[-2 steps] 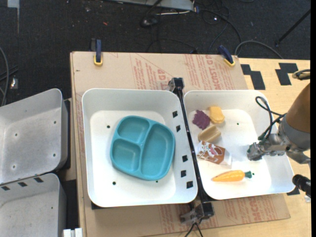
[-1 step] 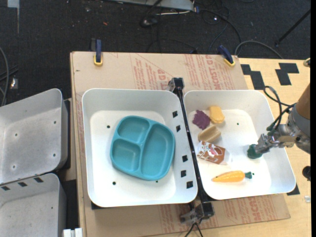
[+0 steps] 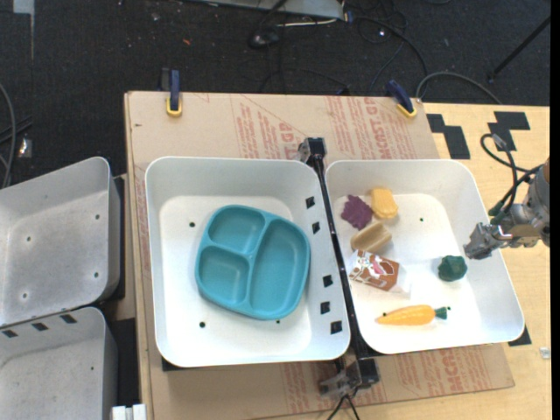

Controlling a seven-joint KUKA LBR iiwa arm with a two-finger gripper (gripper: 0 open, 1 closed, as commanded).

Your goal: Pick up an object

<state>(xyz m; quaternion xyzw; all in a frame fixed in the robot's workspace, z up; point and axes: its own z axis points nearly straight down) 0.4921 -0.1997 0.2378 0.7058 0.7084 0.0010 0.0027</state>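
Two white bins side by side on desk (image 3: pixel 219 125), clamped at far edge so they stay put. Left bin (image 3: pixel 166 234) carries teal divided plate (image 3: pixel 254 262). Right bin (image 3: pixel 486 226) carries pick candidates: purple piece (image 3: pixel 355 210), yellow piece (image 3: pixel 383 203), tan block (image 3: pixel 372 236), brown-white packet (image 3: pixel 376 272), toy carrot (image 3: pixel 408 316), dark green lump (image 3: pixel 452 268). Items spread apart, likely for easy single grasp. Hand (image 3: pixel 484 241) at right bin's right rim, just beside green lump, grasping nothing seen; whether released or clenched, cannot tell.

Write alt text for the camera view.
The gripper sits at the right bin's right edge beside a dark green object; a toy carrot and other small items lie there. The left bin holds a teal divided plate.
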